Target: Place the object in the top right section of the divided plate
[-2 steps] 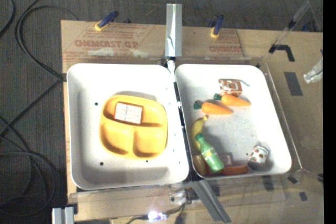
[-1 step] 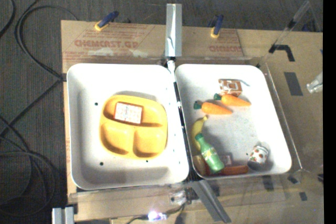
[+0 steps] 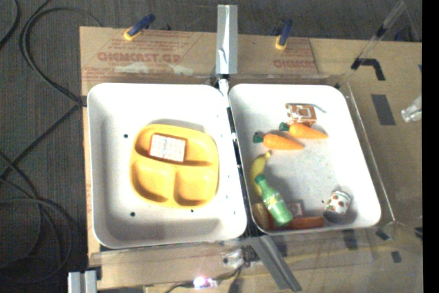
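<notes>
A pale square waffle (image 3: 168, 147) is lying in the far compartment of the yellow divided plate (image 3: 145, 183), which is sitting in the left bin (image 3: 110, 216), while carrots (image 3: 282, 141), a banana (image 3: 258, 165) and a green bottle (image 3: 273, 201) are resting in the right bin (image 3: 322, 171); whether the gripper is open or closed I cannot tell.

A yellow divided plate (image 3: 175, 171) holds a white, orange-gridded waffle (image 3: 168, 147); nearby lie orange carrots (image 3: 282, 141) and a green bottle (image 3: 274, 202).
</notes>
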`<state>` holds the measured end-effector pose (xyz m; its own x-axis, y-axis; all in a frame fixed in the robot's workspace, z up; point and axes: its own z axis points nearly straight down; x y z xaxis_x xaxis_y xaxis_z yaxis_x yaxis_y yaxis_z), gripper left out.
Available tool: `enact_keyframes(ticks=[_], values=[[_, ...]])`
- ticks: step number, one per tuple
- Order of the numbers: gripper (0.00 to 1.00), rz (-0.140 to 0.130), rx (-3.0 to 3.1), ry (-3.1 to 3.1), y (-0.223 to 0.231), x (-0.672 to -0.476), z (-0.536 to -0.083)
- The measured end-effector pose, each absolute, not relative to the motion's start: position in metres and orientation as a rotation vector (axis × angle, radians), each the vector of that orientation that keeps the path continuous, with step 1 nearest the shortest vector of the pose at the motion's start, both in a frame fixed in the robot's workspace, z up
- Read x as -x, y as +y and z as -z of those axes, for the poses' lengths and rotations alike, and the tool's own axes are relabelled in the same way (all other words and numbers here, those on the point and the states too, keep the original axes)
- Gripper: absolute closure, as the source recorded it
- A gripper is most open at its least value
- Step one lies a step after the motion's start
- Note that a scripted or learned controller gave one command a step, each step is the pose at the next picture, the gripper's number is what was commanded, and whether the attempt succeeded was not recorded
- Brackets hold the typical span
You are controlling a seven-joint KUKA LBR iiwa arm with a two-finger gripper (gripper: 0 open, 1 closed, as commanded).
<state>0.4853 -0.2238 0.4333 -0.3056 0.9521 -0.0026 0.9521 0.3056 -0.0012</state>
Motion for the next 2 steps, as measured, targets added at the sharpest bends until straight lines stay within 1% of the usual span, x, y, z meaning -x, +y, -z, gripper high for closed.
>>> enact_keyframes(ticks=[1,2], values=[[1.0,0.001,-1.995,2.427,-0.109,-0.486,-0.433],[1.0,0.003,-1.874,2.518,-0.185,-0.485,-0.433]])
